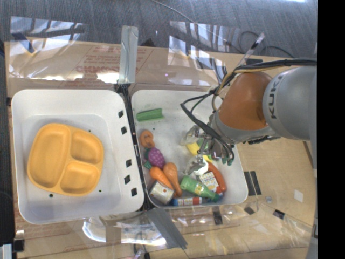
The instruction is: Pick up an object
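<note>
My gripper (200, 151) hangs low in the right bin (171, 102), beneath the arm's orange band, right above a yellow toy (191, 148) and a small white piece (200, 170). Whether anything sits between its fingers is hidden by the wrist and cables. Toy food lies in the bin's near half: a green bottle (197, 187), a red sausage (216, 178), a carrot (161, 177), an orange piece (171, 172), purple grapes (156, 156), a small orange figure (146, 138) and a can (161, 192). A green stick (149, 114) lies apart at the far left.
The left bin (32, 102) holds a yellow divided plate (65, 158). A black ridge with clips (128, 144) separates the two bins. Black cables (195, 108) loop from the wrist over the right bin's far part. Cardboard and clear plastic film surround both bins.
</note>
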`<state>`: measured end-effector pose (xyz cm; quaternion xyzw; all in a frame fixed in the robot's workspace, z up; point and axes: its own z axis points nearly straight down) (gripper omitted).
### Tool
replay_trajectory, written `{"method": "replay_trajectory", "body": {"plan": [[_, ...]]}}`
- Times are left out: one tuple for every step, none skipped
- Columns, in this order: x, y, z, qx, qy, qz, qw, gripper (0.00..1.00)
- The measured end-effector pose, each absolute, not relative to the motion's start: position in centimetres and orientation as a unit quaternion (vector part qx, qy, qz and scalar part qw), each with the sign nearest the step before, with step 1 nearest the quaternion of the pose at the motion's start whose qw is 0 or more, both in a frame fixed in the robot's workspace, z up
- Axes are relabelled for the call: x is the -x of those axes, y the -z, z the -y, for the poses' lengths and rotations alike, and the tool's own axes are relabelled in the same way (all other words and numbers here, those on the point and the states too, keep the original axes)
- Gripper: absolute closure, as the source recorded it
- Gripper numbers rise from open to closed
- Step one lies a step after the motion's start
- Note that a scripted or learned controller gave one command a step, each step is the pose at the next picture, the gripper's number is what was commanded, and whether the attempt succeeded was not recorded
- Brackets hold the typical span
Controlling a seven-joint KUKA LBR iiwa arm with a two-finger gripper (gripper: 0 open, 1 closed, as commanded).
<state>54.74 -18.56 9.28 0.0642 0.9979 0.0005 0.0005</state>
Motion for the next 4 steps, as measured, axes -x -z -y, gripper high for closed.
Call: {"method": "replay_trajectory", "body": {"plan": [[-55.0, -10.4, 18.4, -0.060, -0.0002, -0.998, 0.002, 1.00], [-54.9, -10.4, 18.4, -0.060, -0.0003, -0.998, 0.002, 0.00], [-59.0, -9.3, 20.9, 0.125, 0.0007, -0.992, 0.002, 0.00], [-59.1, -10.5, 20.8, 0.126, 0.0015, -0.992, 0.005, 1.00]]}}
